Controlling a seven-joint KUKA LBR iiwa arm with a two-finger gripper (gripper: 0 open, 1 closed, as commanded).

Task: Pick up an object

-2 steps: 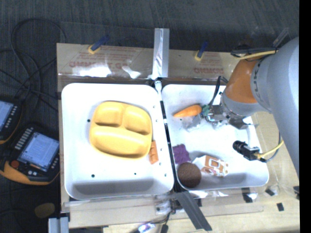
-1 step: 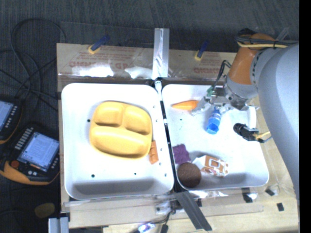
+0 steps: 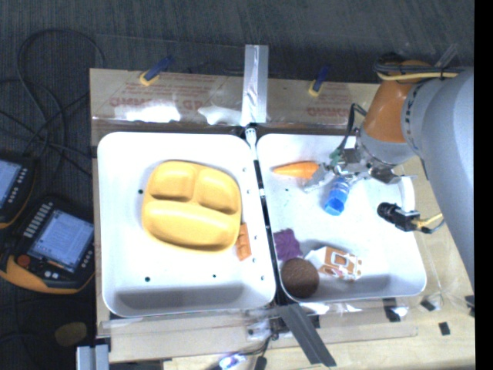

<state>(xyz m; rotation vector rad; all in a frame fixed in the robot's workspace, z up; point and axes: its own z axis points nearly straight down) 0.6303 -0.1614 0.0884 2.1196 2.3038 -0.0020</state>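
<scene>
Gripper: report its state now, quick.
Gripper: in the right bin, above the blue bottle, beside the orange carrot. A grasp cannot be told.

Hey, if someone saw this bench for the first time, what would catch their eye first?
Probably the big yellow sectioned plastic tray filling the left white bin. Next, the grey arm's orange band at the right, its end effector over a small blue plastic bottle in the right white bin, beside an orange carrot-shaped toy.
</scene>
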